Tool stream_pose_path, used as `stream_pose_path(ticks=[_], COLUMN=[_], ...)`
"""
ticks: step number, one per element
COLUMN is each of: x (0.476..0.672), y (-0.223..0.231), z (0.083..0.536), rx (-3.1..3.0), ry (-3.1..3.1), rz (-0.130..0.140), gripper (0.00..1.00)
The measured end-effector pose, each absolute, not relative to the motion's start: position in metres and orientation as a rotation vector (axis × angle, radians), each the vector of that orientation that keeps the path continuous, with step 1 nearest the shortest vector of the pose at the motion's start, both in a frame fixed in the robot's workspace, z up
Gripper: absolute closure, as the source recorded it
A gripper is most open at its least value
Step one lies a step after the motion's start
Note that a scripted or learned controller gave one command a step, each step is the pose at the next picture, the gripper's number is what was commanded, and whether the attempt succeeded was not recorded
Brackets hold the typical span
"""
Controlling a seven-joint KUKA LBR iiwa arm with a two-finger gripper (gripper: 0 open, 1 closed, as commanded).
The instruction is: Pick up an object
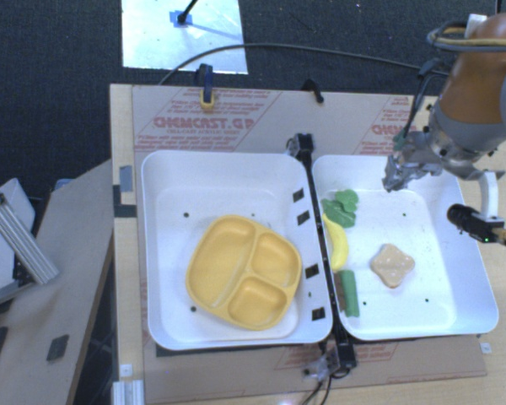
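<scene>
My gripper hangs over the back edge of the right bin, with nothing visible between its fingers. In that bin a tan bread-like piece lies near the middle, in front of the gripper. Along the bin's left wall sit a green leafy piece, a yellow banana and a dark green stick.
The left bin holds a yellow divided plate. A black divider with clips runs between the bins. A black cylindrical part of the arm sticks out over the right bin's right side.
</scene>
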State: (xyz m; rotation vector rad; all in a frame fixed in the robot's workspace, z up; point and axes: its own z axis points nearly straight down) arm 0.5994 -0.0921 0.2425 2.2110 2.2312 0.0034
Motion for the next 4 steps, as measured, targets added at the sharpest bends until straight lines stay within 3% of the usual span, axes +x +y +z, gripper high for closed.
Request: stream_pose_path(ticks=[1, 4], x=[0.596, 0.618], y=[-0.046, 0.103], z=[0.237, 0.221], rx=[2.211, 2.211], ry=[2.231, 2.232], rz=[0.003, 0.005], gripper=[1.00, 1.00])
